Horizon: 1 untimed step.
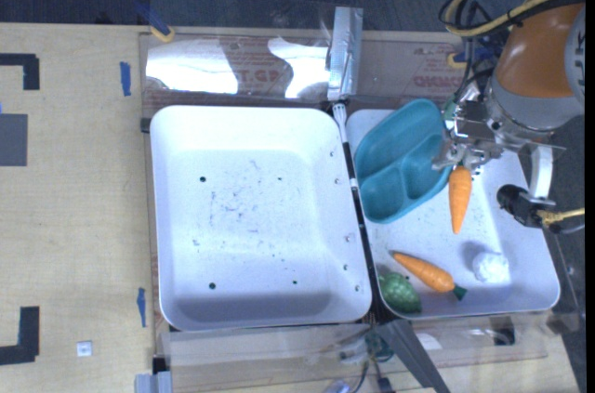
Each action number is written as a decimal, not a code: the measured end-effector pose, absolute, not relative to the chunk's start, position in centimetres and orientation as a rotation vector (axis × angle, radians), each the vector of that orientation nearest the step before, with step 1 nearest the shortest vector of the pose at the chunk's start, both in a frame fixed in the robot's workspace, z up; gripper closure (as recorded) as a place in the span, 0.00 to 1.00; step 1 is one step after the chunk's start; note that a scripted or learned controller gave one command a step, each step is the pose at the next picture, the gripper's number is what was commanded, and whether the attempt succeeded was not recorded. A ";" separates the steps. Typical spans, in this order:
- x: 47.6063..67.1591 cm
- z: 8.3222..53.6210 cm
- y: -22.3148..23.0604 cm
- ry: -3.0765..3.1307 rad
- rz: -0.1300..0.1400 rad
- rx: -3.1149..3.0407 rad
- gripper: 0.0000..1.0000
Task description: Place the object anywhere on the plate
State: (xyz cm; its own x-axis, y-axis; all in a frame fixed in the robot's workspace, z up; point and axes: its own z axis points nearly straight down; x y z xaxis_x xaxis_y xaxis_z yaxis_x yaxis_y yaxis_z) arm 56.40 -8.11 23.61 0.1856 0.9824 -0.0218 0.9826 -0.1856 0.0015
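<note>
I see two white bins: the left bin (251,215) at centre, the right bin (521,280) at lower right. A blue divided plate (395,163) leans tilted at the right bin's upper-left. The gripper (462,157) pinches a smooth orange carrot (459,196), hanging point-down beside the plate. I can't read any labels.

A second carrot (426,271) lies at lower right in the right-hand bin (525,289), flanked by a green vegetable (402,292) and a small white object (490,267). The left bin (251,215) fills mid-frame.
</note>
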 end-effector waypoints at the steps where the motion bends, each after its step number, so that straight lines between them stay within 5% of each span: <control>1: 48.0 28.1 -2.0 2.251 -0.007 2.186 1.00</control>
State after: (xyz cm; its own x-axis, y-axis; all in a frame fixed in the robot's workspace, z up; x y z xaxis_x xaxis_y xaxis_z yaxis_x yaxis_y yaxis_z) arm 47.95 -2.00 28.13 -0.0293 0.9996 -0.0060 0.9996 0.0293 -0.0005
